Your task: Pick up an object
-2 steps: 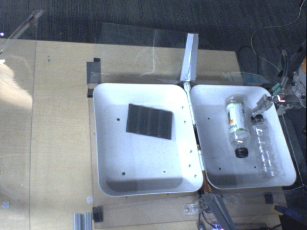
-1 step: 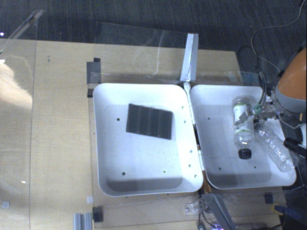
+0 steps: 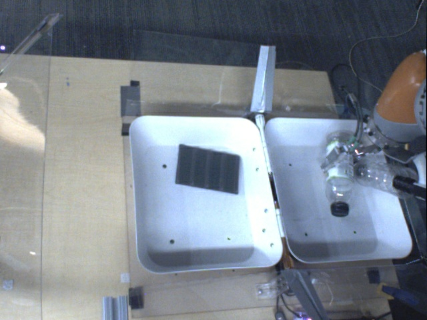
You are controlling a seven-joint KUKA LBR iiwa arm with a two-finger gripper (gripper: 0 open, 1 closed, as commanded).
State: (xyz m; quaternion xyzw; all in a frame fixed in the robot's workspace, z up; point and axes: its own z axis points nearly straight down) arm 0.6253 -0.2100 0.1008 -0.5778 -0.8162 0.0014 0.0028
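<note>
In the right bin a clear plastic bottle lies with its black cap pointing toward the front. A second clear bottle lies beside it on the right, and a crumpled clear piece sits just behind them. My gripper hangs low over the bin's right side, right above the clear items and partly overlapping them. The grey arm with its orange band comes in from the right. The clear plastic blends with the gripper, so contact is unclear.
A dark grey ribbed rectangular pad lies flat in the left bin, toward its back. A metal divider post stands behind the gap between the bins. Cables run near the arm at the back right.
</note>
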